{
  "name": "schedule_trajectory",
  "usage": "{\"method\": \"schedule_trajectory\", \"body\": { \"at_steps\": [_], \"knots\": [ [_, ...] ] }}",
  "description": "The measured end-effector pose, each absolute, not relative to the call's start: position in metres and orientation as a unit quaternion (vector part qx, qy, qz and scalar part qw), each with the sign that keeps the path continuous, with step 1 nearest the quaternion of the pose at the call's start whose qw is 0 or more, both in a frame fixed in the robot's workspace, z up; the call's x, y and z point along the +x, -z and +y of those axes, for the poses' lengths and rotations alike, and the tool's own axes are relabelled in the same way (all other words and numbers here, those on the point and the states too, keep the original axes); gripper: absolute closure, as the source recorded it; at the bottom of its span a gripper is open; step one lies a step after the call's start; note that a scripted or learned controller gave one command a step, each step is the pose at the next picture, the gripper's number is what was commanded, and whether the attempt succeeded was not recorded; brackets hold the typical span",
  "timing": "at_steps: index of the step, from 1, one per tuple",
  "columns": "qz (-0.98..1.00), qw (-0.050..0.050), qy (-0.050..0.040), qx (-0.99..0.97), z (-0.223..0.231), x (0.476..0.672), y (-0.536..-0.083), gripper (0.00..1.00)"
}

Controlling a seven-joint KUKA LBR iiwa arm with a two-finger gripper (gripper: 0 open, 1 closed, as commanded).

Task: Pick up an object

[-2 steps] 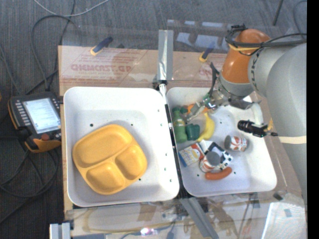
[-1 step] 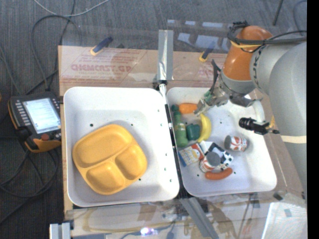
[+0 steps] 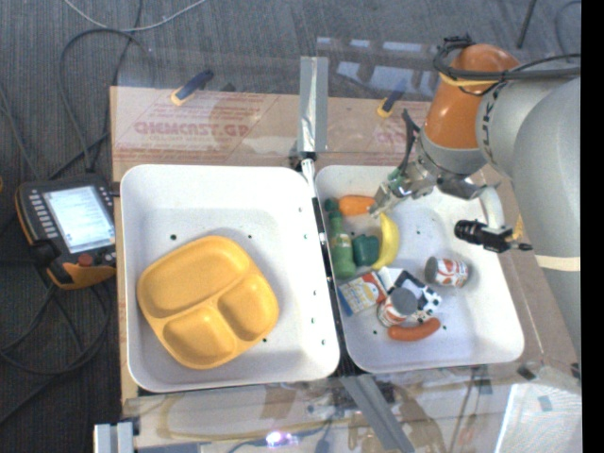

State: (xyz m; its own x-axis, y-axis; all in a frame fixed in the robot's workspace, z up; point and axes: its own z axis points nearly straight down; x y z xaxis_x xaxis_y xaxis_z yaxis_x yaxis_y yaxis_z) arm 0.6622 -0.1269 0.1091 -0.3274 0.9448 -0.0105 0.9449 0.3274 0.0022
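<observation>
Nearest the viewer, along the front wall of the right bin (image 3: 472, 352), a red sausage-shaped toy (image 3: 413, 329) lies flat, with a black-and-white item (image 3: 408, 299) just behind it and a printed card or packet (image 3: 359, 295) to its left. A small red-and-white can (image 3: 446, 272) lies on its side close by, towards the bin's right side. Further back, a yellow banana (image 3: 386, 241) rests against a green block-like toy (image 3: 365, 249), a darker green piece (image 3: 337, 226) sits by the divider, and an orange carrot-like toy (image 3: 356, 205) lies at the rear.

The left bin (image 3: 160, 192) holds one yellow sectioned tray (image 3: 208, 300), resting flat and well apart from the arm. A teach pendant (image 3: 68, 223) sits on the floor beyond that bin's left wall.

The gripper (image 3: 394, 192) is positioned over the rear of the right bin, just above the upper end of the banana and beside the carrot-like toy. From this angle the tool is too small and foreshortened to judge; whether it is released or clenched cannot be told. No object is visibly carried.

Step in hand, as a judgement: approach, prior to any grasp. The likely target is the banana or the carrot-like toy, both near the tool.

Next move calls for:
1. A straight descent onto one item alone.
2. Clearance from the green toy touching the banana.
3. A vertical lift clear of the bin wall.
</observation>
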Motion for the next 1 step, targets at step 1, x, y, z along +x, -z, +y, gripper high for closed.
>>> {"method": "schedule_trajectory", "body": {
  "at_steps": [1],
  "knots": [
    [0.815,0.005,0.0021,0.58,-0.1268,0.6622,-0.109,0.0]
  ]
}}
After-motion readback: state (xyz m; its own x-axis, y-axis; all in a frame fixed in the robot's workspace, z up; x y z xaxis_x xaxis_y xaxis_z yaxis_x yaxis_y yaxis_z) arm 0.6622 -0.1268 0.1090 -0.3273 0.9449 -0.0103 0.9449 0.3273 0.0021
